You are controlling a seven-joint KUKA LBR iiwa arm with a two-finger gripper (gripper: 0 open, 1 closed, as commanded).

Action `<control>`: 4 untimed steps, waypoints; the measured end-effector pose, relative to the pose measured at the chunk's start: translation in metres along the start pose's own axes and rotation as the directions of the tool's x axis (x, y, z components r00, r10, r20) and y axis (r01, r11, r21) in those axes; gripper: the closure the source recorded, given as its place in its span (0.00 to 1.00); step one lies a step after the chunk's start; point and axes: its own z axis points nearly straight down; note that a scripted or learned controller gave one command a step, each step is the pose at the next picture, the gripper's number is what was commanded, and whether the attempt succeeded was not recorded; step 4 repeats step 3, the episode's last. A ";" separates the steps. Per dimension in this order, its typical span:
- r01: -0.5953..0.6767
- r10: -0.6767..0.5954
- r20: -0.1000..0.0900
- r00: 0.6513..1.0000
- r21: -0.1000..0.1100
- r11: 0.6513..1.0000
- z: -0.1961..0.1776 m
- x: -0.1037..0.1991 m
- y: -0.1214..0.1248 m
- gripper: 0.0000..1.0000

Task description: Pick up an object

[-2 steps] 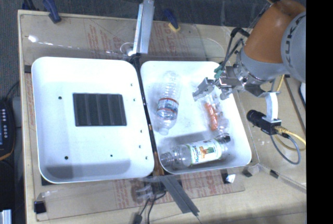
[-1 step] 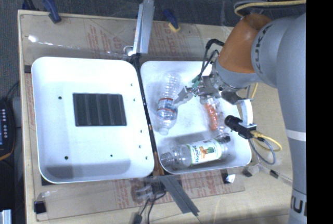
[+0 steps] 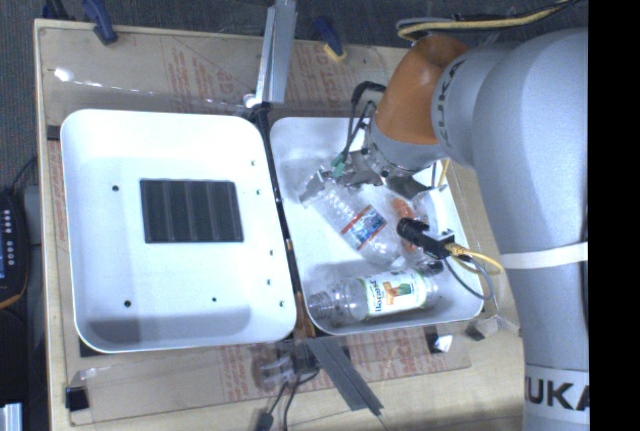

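The right bin (image 3: 292,141) holds two clear plastic bottles. One bottle with a red and blue label (image 3: 358,222) lies slanted in the bin's middle. The other bottle (image 3: 378,296), with an orange and green label, lies along the front wall. A small orange-red object (image 3: 406,209) shows partly beside the arm's wrist. My gripper (image 3: 328,177) hangs low over the right bin, at the upper end of the slanted bottle. Whether it touches that bottle is unclear. The grey arm with its orange band (image 3: 410,104) covers the bin's right side.
The left bin (image 3: 100,149) has a dark ribbed rectangle (image 3: 190,210) on its floor. A metal bar (image 3: 275,49) stands at the back between the bins. Blue clamps (image 3: 100,19) grip the board's far edge. A black fitting with a yellow cable (image 3: 432,244) hangs by the wrist.
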 end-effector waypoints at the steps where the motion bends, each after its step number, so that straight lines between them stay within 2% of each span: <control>1: 0.039 -0.039 0.001 0.999 -0.001 0.999 0.000 -0.021 -0.039 0.00; 2: 0.043 -0.043 0.004 0.999 -0.005 0.999 -0.012 -0.022 -0.037 1.00; 3: -0.021 0.021 0.000 1.000 -0.001 1.000 -0.109 0.025 0.048 1.00; 4: -0.021 0.021 0.000 1.000 -0.001 1.000 -0.109 0.025 0.048 1.00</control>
